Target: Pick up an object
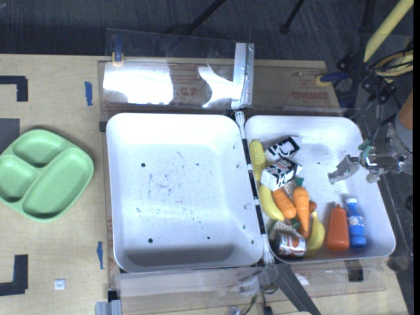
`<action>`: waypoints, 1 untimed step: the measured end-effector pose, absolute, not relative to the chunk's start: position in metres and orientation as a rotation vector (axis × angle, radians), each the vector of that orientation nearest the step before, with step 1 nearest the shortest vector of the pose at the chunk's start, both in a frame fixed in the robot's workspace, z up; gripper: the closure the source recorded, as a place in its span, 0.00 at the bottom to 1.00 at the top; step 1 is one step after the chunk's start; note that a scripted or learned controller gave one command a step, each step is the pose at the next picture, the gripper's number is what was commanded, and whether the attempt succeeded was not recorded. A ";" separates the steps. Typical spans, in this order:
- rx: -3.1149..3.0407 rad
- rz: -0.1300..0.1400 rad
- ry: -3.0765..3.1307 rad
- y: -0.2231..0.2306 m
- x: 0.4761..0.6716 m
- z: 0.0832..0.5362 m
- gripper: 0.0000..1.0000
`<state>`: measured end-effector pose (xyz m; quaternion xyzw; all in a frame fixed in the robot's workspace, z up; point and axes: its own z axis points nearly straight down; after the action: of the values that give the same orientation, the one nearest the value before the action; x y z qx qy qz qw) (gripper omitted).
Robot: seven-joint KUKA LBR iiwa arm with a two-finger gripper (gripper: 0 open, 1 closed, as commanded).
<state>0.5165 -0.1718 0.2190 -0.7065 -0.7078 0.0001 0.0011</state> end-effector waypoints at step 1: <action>-2.252 0.000 -2.188 -0.224 0.517 0.193 0.00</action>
<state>0.5167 -0.2241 0.1934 -0.7171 -0.6969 0.0001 0.0010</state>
